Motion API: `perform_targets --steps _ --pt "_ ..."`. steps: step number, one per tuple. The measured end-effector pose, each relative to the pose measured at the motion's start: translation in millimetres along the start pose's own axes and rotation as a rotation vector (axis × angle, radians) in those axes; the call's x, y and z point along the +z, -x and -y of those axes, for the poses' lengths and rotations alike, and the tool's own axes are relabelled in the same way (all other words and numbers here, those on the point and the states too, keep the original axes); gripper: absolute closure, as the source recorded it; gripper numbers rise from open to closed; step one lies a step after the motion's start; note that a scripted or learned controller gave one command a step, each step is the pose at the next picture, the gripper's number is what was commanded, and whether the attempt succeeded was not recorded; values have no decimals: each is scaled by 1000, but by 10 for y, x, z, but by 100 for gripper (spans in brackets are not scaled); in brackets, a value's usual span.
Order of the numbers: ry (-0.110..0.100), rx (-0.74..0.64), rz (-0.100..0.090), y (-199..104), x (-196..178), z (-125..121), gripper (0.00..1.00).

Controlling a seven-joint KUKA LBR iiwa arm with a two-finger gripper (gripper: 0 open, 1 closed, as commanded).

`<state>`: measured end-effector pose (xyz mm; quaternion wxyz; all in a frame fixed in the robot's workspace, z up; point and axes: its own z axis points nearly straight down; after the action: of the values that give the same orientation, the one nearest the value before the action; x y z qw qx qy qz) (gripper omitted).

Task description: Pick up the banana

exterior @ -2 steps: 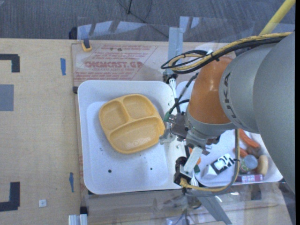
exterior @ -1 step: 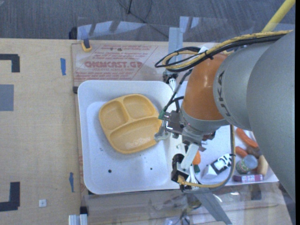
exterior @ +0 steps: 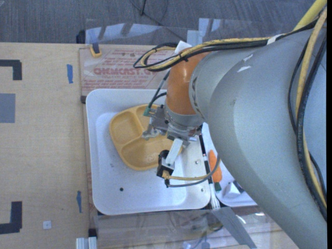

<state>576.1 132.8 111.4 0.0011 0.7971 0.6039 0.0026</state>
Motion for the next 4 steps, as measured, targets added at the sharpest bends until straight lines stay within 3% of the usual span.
perform_targets --steps 1,2,3,4 --pt "10 -33 -1 -57 73 -327 0" --pt "19 -37 -3 -71 -43 -347 100" --pt "-5 -44 3 1192 -1648 -672 100" --pt "-7 72 4 766 -1057 -915 100"
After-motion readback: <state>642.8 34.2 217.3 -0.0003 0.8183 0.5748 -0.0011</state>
